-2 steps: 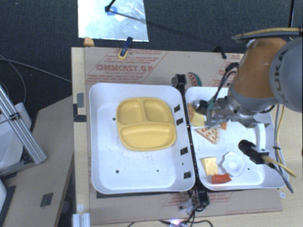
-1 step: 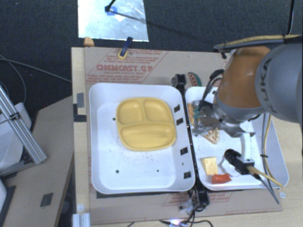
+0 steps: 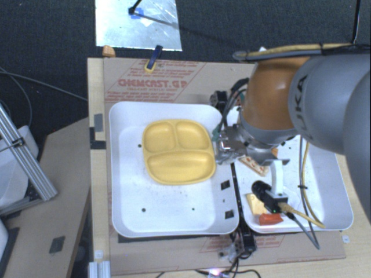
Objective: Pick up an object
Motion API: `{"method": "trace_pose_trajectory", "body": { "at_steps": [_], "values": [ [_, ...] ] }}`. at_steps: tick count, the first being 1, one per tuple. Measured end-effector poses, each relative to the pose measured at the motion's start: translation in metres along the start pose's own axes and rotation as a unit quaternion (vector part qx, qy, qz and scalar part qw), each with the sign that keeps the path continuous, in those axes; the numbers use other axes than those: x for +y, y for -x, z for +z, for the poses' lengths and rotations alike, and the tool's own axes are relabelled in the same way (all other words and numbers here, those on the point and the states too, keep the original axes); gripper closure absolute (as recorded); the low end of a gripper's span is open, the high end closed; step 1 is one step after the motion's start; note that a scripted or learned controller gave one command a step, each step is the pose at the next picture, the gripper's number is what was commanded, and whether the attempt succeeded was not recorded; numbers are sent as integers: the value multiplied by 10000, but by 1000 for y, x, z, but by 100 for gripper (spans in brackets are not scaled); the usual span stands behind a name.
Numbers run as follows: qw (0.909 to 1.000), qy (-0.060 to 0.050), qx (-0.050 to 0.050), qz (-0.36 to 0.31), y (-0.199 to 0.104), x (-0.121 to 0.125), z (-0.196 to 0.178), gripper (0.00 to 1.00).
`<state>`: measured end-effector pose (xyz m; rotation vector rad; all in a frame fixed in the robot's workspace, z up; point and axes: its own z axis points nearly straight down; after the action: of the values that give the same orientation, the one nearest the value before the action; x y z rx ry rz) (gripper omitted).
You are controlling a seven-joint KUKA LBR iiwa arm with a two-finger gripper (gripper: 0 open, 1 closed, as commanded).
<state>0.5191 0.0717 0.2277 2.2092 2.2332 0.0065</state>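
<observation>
Arm [image 3: 330, 103]: one, KUKA iiwa pattern. Housing: smooth, rounded, matte grey, filling the 3 o'clock side of the view; black lettering "KA" legible on the shell at the arm's 9 o'clock edge, remainder of the mark cut off. Band [image 3: 272, 94]: glossy orange-brown, domed, set directly below the grey shell toward 9 o'clock, with a soft highlight across its crown. Wrist flange: grey ring under the band, stepping down to a metallic silver mounting block at 8 o'clock. Cabling [image 3: 232, 97]: several thin black leads looped at the band's 9 o'clock side, running down to the silver block. Gripper detail too obscured by the wrist to catalogue.
</observation>
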Motion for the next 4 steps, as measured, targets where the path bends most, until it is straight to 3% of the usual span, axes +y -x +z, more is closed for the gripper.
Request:
{"method": "trace_pose_trajectory", "body": {
  "at_steps": [1, 2, 3, 4],
  "values": [
    [10000, 18, -10, 49, 18, -2, -47, 100],
    [10000, 0, -12, 46, 17, -2, -44, 0],
    [10000, 47, -4, 32, 31, -32, -133, 0],
    [10000, 12, 6, -8, -52, -31, -165, 0]
  ]
}}
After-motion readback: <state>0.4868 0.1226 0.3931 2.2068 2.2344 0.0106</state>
